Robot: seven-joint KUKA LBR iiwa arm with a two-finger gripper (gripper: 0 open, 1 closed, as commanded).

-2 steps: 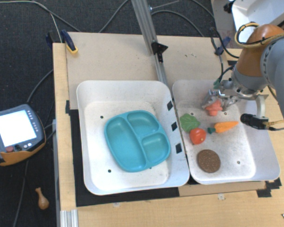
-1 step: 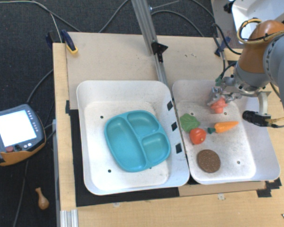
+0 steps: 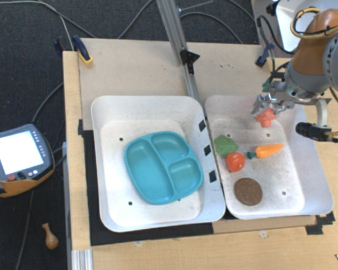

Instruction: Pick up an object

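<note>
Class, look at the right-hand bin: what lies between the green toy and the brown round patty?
In the camera view, a red tomato-like toy lies between the green toy and the brown patty, close under the green one.

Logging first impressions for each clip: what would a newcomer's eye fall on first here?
Probably the teal divided plate, alone in the left bin. Next, the small toy foods in the right bin: a carrot, a tomato and a brown patty. The gripper sits over a reddish piece at that bin's far side.
</note>
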